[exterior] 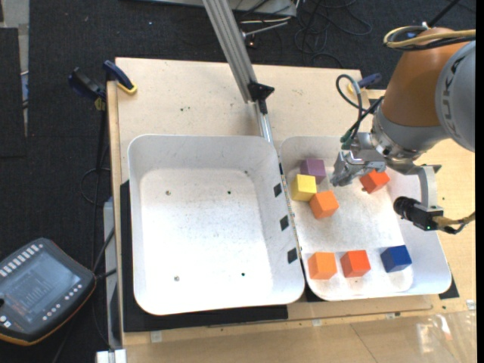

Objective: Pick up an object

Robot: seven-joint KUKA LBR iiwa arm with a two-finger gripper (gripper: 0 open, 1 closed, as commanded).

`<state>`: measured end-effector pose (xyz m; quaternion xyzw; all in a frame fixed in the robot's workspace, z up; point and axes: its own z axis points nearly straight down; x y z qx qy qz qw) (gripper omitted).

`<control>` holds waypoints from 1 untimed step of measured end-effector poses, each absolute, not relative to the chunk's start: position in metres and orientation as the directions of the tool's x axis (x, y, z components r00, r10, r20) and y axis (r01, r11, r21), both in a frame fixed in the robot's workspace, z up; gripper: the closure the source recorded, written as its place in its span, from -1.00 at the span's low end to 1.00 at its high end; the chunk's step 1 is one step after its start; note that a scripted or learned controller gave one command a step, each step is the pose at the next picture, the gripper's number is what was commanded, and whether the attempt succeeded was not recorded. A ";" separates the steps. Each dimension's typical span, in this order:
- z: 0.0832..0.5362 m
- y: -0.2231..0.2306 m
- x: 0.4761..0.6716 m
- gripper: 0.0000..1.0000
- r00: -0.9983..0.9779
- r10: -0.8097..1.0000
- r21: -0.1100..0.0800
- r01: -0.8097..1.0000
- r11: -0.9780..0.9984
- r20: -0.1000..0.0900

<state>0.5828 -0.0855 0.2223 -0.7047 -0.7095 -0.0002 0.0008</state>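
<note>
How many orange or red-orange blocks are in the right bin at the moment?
4. One orange block beside the yellow block; a red-orange one by the gripper; two on the near edge. The arm may hide others.

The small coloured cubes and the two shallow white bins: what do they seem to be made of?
Small coloured cubes, e.g. the blue cube: probably painted wood or foam; matte, flat colour, no shine. Shallow white bins, left bin and right bin: likely moulded plastic; smooth, with rounded corners and rims.
</note>
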 end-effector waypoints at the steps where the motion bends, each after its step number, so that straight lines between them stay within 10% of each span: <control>1: 0.219 -0.040 0.582 1.00 -0.007 1.000 -0.001 1.000 0.007 0.002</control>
